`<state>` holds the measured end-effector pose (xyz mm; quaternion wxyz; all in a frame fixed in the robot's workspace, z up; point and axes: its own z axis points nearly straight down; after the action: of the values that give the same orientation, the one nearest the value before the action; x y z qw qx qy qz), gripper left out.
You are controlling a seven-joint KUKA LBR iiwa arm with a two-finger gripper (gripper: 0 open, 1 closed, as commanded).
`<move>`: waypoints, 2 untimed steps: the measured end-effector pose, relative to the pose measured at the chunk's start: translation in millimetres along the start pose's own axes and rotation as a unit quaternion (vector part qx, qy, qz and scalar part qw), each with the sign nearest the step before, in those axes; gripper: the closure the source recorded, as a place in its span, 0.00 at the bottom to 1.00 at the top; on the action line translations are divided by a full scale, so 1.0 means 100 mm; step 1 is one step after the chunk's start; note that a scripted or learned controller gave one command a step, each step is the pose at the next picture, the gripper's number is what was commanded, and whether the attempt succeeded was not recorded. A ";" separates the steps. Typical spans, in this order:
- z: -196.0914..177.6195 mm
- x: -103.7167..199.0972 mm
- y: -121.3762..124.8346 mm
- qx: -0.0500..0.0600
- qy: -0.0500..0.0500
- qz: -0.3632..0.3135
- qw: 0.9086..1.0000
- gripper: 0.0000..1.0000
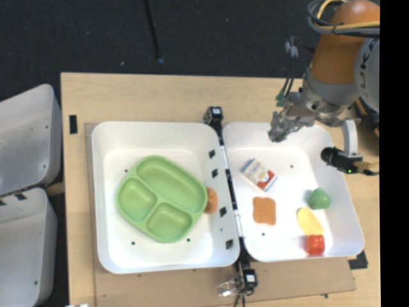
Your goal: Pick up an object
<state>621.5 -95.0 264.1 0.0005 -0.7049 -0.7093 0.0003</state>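
My gripper (pixel 278 132) hangs over the far edge of the right bin (pixel 339 235), with nothing seen between its fingers. Below it in that bin lie a small white and red carton (pixel 258 174), an orange-brown toast piece (pixel 264 210), a green round object (pixel 319 199), a yellow object (pixel 309 220) and a red object (pixel 314 244). The carton is the nearest thing to the gripper, a short way toward the front and left.
The left bin (pixel 108 248) holds a green divided plate (pixel 162 198), with a small orange object (pixel 211 200) at the plate's right edge by the divider. A black clip (pixel 213 114) sits at the far end of the divider. Bare wooden bench (pixel 160 94) surrounds both bins.
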 end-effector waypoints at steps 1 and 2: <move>0.07 0.40 -0.12 0.000 0.000 0.001 1.000 1.00; 0.11 0.84 -0.36 0.000 0.000 0.000 1.000 1.00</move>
<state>584.7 -10.9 253.5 0.0009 -0.7052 -0.7090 0.0003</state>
